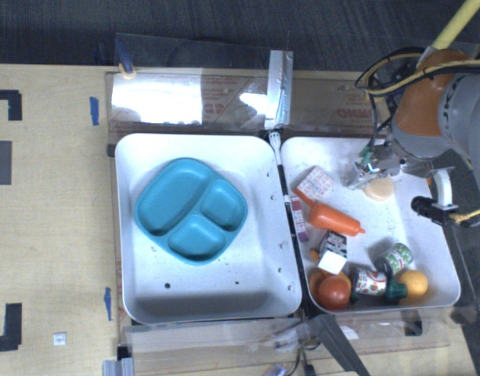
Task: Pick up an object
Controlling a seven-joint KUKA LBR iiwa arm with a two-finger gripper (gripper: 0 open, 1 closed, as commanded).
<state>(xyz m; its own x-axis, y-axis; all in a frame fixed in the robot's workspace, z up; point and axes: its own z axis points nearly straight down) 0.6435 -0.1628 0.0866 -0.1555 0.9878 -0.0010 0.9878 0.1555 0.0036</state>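
My gripper (368,168) is low in the back part of the right bin (437,233), under the grey arm with its orange band (418,104). A pale cream round object (380,188) lies just in front of it, touching or nearly touching. An orange carrot (334,218) lies mid-bin, with a pink-and-white packet (314,183) behind it. Along the front wall sit a red tomato (333,290), a small bottle with a green cap (375,283), a green can (398,256) and an orange fruit (415,282).
The left bin (138,288) holds a blue divided plate (192,208). A black-and-white card (333,253) lies beside the tomato. Cables (388,69) loop above the arm, and a metal divider (279,92) stands behind the bins.
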